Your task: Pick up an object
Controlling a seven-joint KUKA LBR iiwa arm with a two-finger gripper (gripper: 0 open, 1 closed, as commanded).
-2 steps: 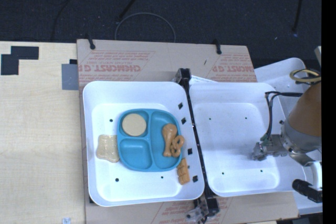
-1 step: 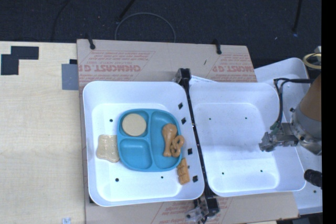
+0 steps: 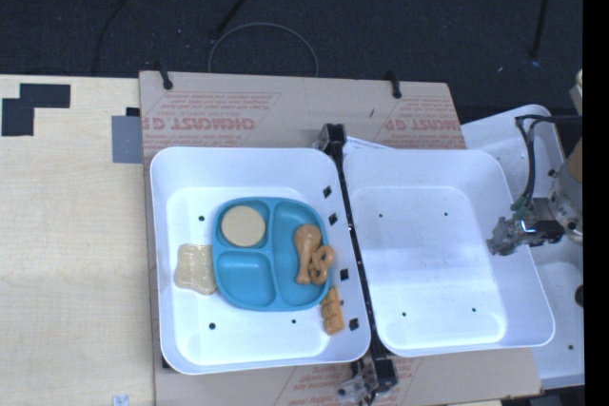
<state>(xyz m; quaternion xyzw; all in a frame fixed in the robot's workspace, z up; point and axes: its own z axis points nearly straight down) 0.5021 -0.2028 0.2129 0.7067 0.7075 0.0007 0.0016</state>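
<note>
The pale cracker (image 3: 195, 268), blue tray (image 3: 249, 285) and pretzels (image 3: 313, 254) sit in the left bin (image 3: 181, 338). Nothing is picked up yet. The pincer (image 3: 506, 238) waits at the right bin's (image 3: 428, 338) right edge, carrying nothing.

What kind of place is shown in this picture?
Probably a robotics lab bench for grasping trials: two white bins sit on cardboard, a blue divided tray holds toy food, cables lie on dark carpet, and a gripper waits at the right bin's edge.
</note>
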